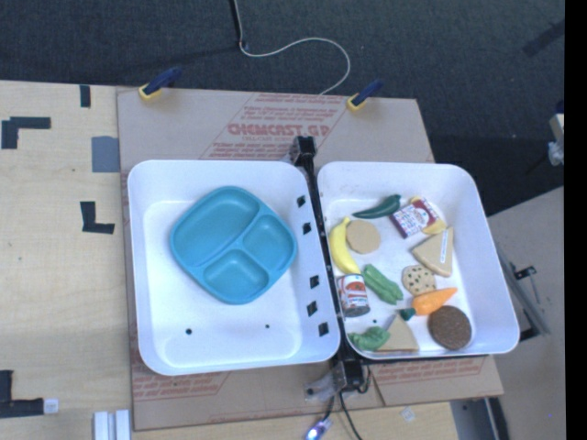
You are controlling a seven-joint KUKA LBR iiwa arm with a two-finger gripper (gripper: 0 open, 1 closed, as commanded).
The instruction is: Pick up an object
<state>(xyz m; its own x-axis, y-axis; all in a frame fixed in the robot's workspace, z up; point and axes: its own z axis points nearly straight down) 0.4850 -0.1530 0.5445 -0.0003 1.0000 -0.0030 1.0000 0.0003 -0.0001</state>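
Toy foods (404,273) lie clustered in the right bin (486,236).

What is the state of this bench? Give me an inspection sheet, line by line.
Surface: cardboard sheet on a wooden bench, held by two clamps.
Job's things: right bin holds toy food, including a banana, carrot, cookie, small can and brown patty.
Clutter: blue divided plate in the left bin.
Grippers: nothing seen.
Cables: white cable looping over the dark floor behind.
Surroundings: black tape marks on the bench at left.
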